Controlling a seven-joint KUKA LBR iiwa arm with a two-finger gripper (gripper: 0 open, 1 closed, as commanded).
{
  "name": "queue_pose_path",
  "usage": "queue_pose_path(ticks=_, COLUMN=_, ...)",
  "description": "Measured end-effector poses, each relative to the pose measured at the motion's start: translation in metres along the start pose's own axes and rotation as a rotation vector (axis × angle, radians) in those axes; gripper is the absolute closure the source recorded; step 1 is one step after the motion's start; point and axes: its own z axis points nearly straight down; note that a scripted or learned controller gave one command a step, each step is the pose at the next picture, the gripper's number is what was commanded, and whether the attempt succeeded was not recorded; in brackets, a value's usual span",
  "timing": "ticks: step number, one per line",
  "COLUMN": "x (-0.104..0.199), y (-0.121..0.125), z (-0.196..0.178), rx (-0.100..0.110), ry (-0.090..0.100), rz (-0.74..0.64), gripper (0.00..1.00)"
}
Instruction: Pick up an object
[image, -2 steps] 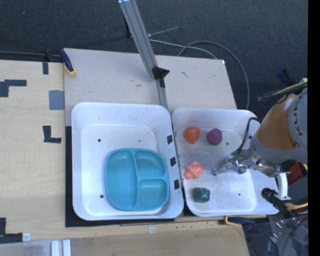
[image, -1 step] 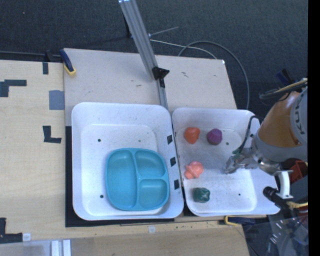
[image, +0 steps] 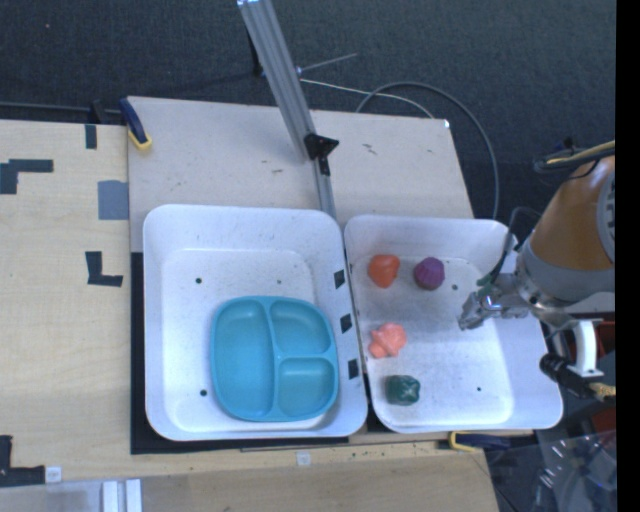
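Objects for the pick, four small ones, lie on the floor of the white bin (image: 500, 400) that the fingers (image: 472, 315) are over. The fingers are a small metallic tip at the end of the grey and orange arm (image: 570, 230), which reaches in over that bin's outer wall. Whether they are parted or closed cannot be told at this size, nor whether they have hold of anything.

Nearest to the fingers is the purple object (image: 428, 272), round, a little further from the arm and toward the far wall of the bin, close by but apart from them. Beyond it, further again from the fingers, sits the orange object (image: 383, 269), beside the purple one without touching it. The pink object (image: 387, 340) lies straight across from the fingers toward the wall shared by the two bins, well apart from them. The dark green object (image: 403, 389) lies on the near side of the fingers, just below the pink one in the view and apart from it.

Past the shared wall, farthest from the fingers, the second bin (image: 170, 300) holds a blue divided plate (image: 272, 358) lying flat. Both bins rest on the pale counter (image: 60, 300).
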Motion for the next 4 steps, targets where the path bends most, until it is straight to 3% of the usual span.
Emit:
queue_pose_path(ticks=2, x=-0.004, y=-0.009, z=-0.088, rx=0.0, ry=-0.001, rz=0.001, gripper=1.0)
queue_pose_path(ticks=4, x=0.096, y=0.026, z=-0.099, rx=0.002, ry=0.003, rz=-0.006, gripper=1.0)
